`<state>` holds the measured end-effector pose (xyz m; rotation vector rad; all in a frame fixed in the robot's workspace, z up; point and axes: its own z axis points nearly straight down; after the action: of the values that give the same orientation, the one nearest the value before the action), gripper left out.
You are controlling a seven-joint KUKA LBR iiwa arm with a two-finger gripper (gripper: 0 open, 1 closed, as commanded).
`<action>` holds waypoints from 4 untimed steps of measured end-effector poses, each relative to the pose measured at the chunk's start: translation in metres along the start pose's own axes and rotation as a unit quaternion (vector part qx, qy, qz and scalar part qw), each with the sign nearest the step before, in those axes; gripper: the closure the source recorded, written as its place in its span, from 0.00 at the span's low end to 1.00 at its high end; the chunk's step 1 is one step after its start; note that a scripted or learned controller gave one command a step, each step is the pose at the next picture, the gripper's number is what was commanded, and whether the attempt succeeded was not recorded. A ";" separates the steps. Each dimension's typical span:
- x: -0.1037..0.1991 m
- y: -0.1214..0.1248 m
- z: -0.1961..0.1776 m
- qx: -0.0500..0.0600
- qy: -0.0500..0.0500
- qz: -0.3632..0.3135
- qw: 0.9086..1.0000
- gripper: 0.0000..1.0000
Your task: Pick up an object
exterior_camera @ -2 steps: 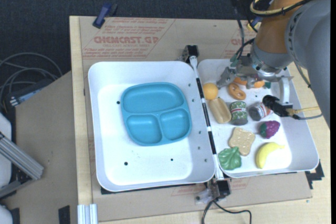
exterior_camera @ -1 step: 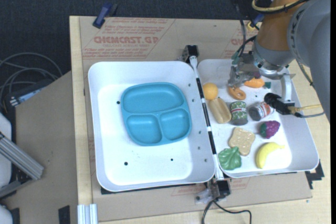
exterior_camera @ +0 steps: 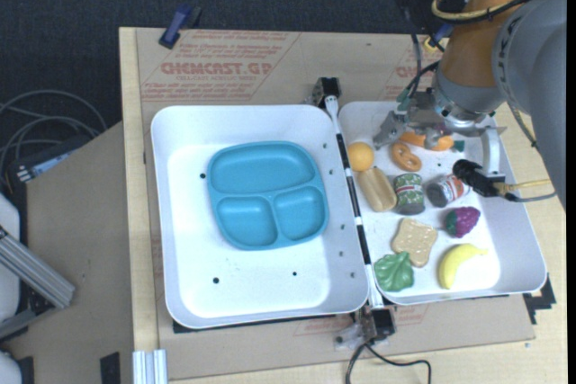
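The right bin (exterior_camera: 517, 261) holds several toy foods: an orange (exterior_camera: 360, 157), a bread roll (exterior_camera: 376, 190), a pretzel (exterior_camera: 406, 158), a green can (exterior_camera: 409, 192), a grey and red can (exterior_camera: 447, 190), purple grapes (exterior_camera: 463, 220), a cracker (exterior_camera: 413, 240), a green leaf (exterior_camera: 393, 272) and a banana (exterior_camera: 460, 265). My gripper (exterior_camera: 427, 129) hangs low over the bin's far end, right above a small orange piece (exterior_camera: 419, 140) next to the pretzel. The wrist hides how the gripper meets that piece.
The left bin (exterior_camera: 180, 220) holds a blue divided plate (exterior_camera: 267, 193). The two bins meet at a ridge (exterior_camera: 349, 193). A blue clip (exterior_camera: 178, 24) lies at the bench's far left corner. Cables (exterior_camera: 36, 139) lie on the floor to the left.
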<state>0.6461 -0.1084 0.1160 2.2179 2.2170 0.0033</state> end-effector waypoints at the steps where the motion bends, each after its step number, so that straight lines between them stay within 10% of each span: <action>1: -0.024 0.020 0.028 0.009 0.004 0.000 1.000 0.00; 2: -0.028 0.020 0.017 0.007 0.000 0.000 1.000 1.00; 3: -0.025 0.020 0.017 0.010 0.002 0.000 1.000 0.00; 4: -0.026 0.021 0.006 0.007 0.000 0.000 1.000 1.00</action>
<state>0.6669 -0.1346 0.1097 2.2244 2.2252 -0.0121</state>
